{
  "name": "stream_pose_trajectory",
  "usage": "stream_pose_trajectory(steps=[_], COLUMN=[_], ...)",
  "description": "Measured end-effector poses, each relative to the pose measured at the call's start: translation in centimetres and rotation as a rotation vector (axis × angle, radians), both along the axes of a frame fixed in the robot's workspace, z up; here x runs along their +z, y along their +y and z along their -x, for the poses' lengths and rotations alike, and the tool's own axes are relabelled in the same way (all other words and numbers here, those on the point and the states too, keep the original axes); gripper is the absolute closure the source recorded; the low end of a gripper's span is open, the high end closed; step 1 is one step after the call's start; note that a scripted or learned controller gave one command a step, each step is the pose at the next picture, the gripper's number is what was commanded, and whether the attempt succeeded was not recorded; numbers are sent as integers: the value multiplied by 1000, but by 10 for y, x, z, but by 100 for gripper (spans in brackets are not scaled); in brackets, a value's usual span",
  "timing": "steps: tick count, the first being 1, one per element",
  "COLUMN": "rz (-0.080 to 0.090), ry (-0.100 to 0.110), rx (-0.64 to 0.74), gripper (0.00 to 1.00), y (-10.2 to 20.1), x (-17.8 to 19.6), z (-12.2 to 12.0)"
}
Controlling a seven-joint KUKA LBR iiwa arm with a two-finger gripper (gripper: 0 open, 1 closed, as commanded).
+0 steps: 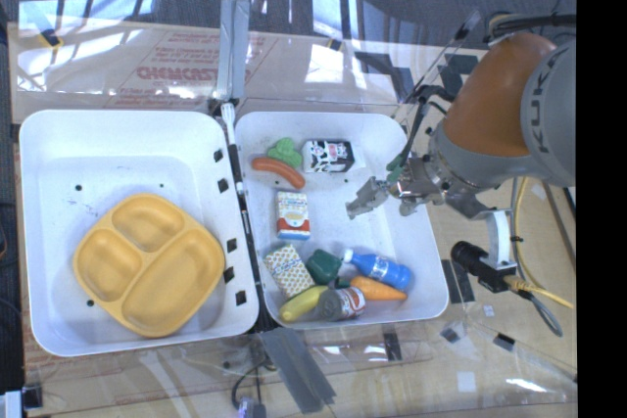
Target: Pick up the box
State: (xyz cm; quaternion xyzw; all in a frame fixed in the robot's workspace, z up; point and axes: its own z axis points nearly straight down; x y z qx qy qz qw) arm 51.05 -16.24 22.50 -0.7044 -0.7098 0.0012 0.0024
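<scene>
A small upright box [293,214] with an orange top and a blue base lies in the middle of the right bin [423,240]. A cow-patterned carton [327,156] rests near the bin's far wall, and a checkered box [287,269] lies near its front. My gripper [365,200] hangs over the right half of the bin, to the right of the small box and apart from it. It is open and nothing sits between its fingers.
The right bin also holds a hot dog [278,171], a green item [285,152], a blue bottle [380,267], a carrot [377,290], a banana [299,304], a can [341,304] and a dark green piece [322,265]. A yellow divided plate [147,261] lies in the left bin [59,162].
</scene>
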Motion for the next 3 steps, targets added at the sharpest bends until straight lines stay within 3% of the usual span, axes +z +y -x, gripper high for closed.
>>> stream_pose_trajectory(steps=[1, 2, 3], rz=[1, 1, 1], ry=[-2, 0, -2], rx=[175, 176, 169], gripper=[0, 100, 100], y=[65, 64, 141], x=[-134, -124, -33], z=[-39, -39, -11])
